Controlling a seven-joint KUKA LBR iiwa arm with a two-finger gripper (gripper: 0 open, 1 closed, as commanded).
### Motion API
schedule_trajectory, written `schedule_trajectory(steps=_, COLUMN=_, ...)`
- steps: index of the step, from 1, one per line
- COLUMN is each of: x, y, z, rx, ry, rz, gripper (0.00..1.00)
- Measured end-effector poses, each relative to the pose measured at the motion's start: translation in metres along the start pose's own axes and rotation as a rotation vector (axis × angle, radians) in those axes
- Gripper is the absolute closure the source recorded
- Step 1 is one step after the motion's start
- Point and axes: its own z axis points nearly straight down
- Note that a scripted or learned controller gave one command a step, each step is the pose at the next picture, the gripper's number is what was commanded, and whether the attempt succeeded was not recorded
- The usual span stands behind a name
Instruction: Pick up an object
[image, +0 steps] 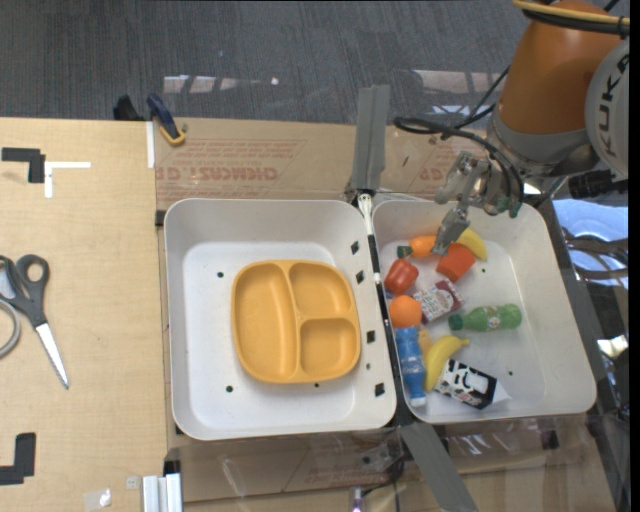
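The right bin (560, 330) holds several small items. Among them are a red-orange block (457, 263), a yellow banana-shaped piece (472, 243), a small orange piece (424, 244), a red pepper (401, 275), an orange ball (405, 312), a red-and-white packet (437, 299), a green bottle (487, 319), a blue bottle (408, 365), a second banana (441, 356) and a black-and-white packet (468, 384). My gripper (452, 230) hangs over the bin's far part, its tip just above the red-orange block. Nothing is seen held in it.
The left bin (190, 330) carries a yellow divided plate (297, 320). Scissors (35, 310) lie on the wooden board at far left. A cardboard sheet (250, 165) lies behind the bins. Cables trail from the arm's wrist (480, 185).
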Motion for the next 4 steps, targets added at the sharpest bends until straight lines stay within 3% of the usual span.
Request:
schedule_trajectory(steps=1, x=0.003, y=-0.024, z=0.044, rx=0.001, ry=0.002, rz=0.024, gripper=0.0)
schedule_trajectory(steps=2, x=-0.012, y=-0.033, z=0.134, rx=0.0, ry=-0.007, rz=0.385, gripper=0.0)
schedule_trajectory(steps=3, x=-0.013, y=-0.032, z=0.125, rx=0.0, ry=-0.009, rz=0.381, gripper=1.0)
schedule_trajectory(steps=4, x=0.012, y=0.012, z=-0.033, rx=0.003, ry=0.002, rz=0.624, gripper=1.0)
